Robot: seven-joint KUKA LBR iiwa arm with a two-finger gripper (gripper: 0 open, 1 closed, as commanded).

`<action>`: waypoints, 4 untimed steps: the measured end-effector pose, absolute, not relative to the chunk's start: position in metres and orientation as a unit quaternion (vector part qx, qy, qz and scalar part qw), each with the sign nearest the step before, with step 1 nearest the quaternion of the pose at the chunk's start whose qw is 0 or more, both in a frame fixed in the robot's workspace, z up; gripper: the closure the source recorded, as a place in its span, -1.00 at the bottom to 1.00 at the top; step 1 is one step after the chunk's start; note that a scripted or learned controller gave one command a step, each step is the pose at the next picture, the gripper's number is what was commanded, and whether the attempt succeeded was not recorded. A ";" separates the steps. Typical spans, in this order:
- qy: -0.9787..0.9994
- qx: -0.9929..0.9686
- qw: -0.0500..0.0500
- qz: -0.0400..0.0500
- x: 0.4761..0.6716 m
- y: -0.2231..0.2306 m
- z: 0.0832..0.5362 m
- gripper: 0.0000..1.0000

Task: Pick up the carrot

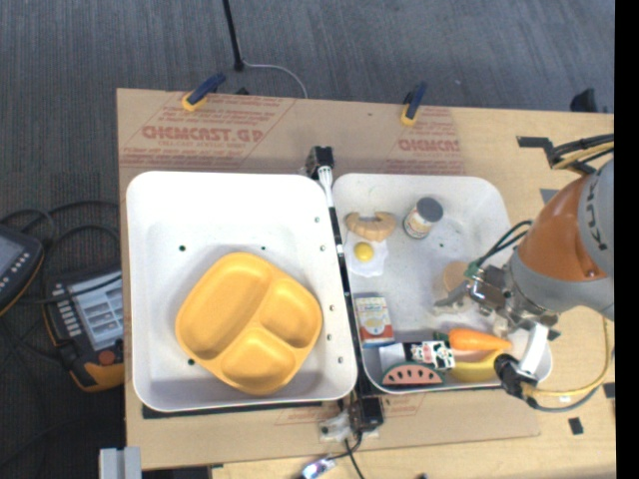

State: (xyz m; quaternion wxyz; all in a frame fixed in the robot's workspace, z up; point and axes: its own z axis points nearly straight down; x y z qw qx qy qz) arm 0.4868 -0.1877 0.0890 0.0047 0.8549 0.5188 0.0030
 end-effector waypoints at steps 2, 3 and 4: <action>0.333 0.943 0.008 0.004 0.486 -0.137 0.089 -1.00; 0.334 0.943 0.006 0.004 0.487 -0.136 0.099 1.00; 0.334 0.943 0.006 0.004 0.487 -0.136 0.099 -1.00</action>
